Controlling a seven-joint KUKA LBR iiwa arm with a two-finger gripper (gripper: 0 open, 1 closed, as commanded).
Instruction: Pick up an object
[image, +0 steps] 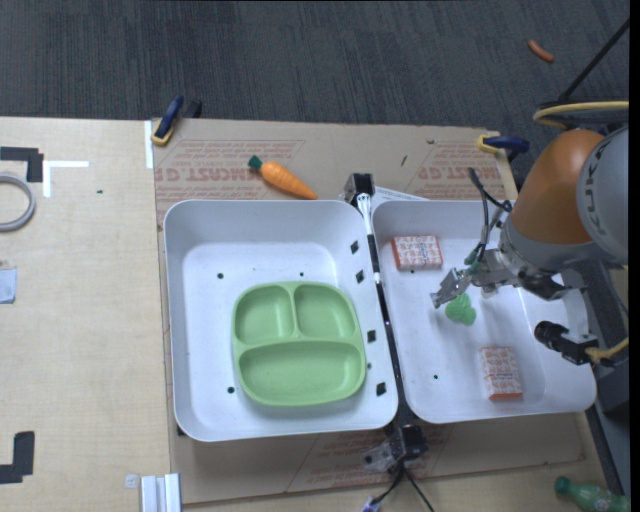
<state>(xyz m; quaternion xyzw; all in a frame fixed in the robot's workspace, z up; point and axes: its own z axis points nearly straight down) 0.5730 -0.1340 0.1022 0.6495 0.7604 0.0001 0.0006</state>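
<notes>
While your tool (452, 292) hangs in the right bin (560, 400) right of the frame's centre, touching the small green object (461, 312), lower it straight and centred, though I cannot tell how far it is open.

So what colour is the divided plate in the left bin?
Pale green, seen in the camera view: the divided plate.

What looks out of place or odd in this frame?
A toy carrot lies on the cardboard behind the left bin, outside both bins. Inside, the green divided plate sits slightly askew. The gripper is at a small green object in the right bin.
</notes>
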